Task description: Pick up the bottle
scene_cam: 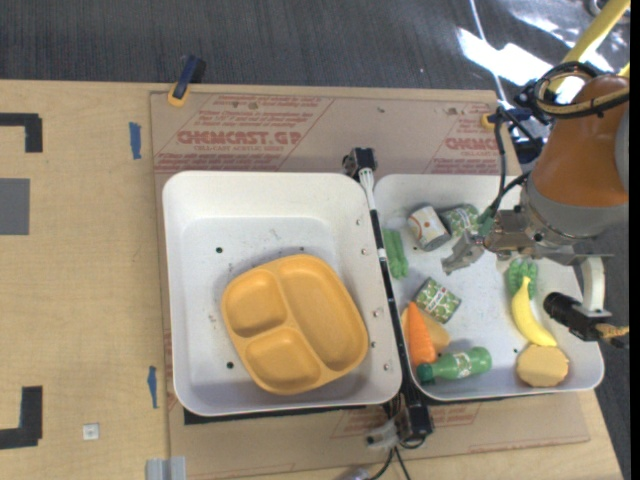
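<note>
The bottle (456,363) is green with a pale label. It lies on its side along the near edge of the right bin (480,190), its cap pointing left beside a carrot (420,335). My gripper (466,251) hangs over the middle of that bin, well behind the bottle and apart from it, close to a green packet (462,216) and a white and red can (428,225). The grey wrist and orange band (585,158) rise to the right of it.
Around the bottle are a small green carton (437,300), a banana (527,313) and a yellow lump (542,367). A green pod (397,253) lies by the bin's left wall. The left bin (200,218) holds a yellow divided plate (293,320).
</note>
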`<state>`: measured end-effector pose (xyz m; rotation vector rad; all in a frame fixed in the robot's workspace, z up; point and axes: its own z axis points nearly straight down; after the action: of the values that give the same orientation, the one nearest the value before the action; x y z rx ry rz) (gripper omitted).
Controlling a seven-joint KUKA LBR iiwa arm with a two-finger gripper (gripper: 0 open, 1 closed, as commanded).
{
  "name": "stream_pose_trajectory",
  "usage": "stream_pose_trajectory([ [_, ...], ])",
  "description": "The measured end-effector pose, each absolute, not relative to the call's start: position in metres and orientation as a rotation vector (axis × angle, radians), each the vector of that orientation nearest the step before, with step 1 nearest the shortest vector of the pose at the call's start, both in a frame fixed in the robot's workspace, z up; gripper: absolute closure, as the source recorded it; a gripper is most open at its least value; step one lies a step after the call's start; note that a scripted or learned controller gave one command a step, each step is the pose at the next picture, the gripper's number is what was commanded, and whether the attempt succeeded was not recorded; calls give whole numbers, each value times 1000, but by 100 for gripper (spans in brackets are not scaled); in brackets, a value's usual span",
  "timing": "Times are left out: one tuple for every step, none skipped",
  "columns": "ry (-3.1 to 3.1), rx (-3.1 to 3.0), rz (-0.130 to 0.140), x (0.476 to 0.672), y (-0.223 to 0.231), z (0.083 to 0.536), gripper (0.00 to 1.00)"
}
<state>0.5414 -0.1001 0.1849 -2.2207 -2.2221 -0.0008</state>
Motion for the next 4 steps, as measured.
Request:
stream_pose_trajectory([
  [-2031, -2393, 1, 540, -40, 185, 0],
  [-1541, -2735, 3, 526, 8, 184, 0],
  [-1541, -2734, 2, 527, 9, 194, 100],
  [-1540, -2734, 2, 527, 9, 194, 0],
])
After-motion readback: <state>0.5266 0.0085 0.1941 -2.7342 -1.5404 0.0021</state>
